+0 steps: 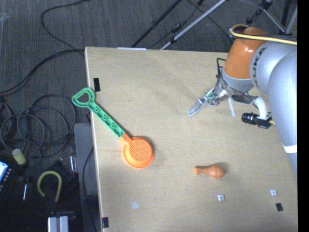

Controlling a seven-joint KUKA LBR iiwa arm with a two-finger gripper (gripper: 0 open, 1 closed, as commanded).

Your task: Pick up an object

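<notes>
Three things on a tan board, with the arm poised over its far right part.

Nearest, a small orange drumstick-shaped toy [210, 170] lies flat, long axis left-right, thin end pointing left. Farther left, a strainer [112, 127] runs diagonally, its orange mesh head near and its green handle pointing to the far left corner. Beyond, the gripper [195, 109] slants down-left from the grey arm [275, 81]; its fingers look close together with nothing between them, well apart from both toys.
</notes>
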